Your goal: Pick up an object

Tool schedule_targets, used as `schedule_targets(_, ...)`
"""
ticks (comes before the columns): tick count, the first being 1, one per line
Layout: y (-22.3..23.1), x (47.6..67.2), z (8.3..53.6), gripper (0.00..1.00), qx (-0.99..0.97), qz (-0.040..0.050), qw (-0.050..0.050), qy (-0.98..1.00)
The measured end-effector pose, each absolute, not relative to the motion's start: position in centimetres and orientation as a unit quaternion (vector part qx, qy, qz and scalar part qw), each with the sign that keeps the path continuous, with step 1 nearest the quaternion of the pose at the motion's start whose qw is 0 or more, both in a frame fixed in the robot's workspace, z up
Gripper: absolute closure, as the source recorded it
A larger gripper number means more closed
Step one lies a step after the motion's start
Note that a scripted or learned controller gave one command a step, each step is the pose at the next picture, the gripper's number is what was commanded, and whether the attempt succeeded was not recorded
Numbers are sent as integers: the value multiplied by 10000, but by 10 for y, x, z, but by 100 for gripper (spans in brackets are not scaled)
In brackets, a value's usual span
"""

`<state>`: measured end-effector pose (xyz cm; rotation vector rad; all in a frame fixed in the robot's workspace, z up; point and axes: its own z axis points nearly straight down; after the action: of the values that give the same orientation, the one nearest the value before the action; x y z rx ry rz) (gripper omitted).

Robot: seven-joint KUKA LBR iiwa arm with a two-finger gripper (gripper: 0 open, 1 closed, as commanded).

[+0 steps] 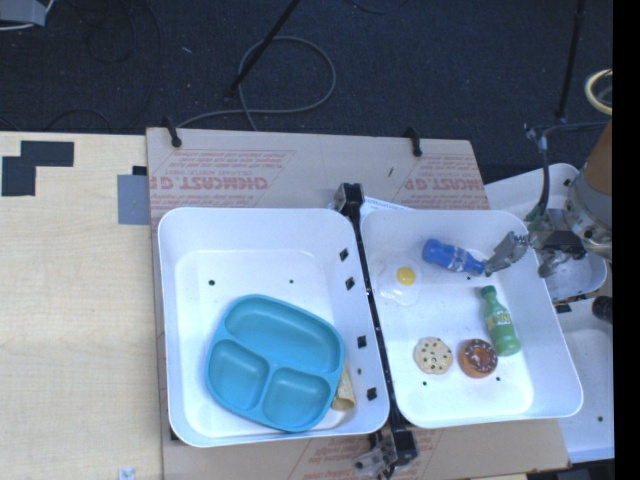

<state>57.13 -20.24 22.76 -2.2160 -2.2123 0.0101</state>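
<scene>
The right bin (560, 393) holds several toys. A blue bottle (450, 257) lies near its back, a fried egg (404, 277) is to the left of it, and a green bottle (498, 321) lies right of centre. A cookie (432, 355) and a chocolate donut (478, 358) sit toward the front. My gripper (530, 257) hovers at the bin's back right edge, open, with nothing between its fingers. Its left finger (506, 252) ends just beside the blue bottle's right end.
The left bin (190, 238) contains a blue divided tray (273, 361) with a tan item poking out from under its right edge. A black divider (362, 308) joins the two bins. Cardboard lies beneath them, and cables trail behind on the dark floor.
</scene>
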Motion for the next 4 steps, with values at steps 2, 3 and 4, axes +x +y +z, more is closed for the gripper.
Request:
schedule_targets(2,-199,573,169,0,-7071,19,40,-7071)
schedule_targets(3,-195,569,105,0,-7072,20,43,-7070)
schedule_targets(4,-194,569,87,0,-7075,10,21,-7067)
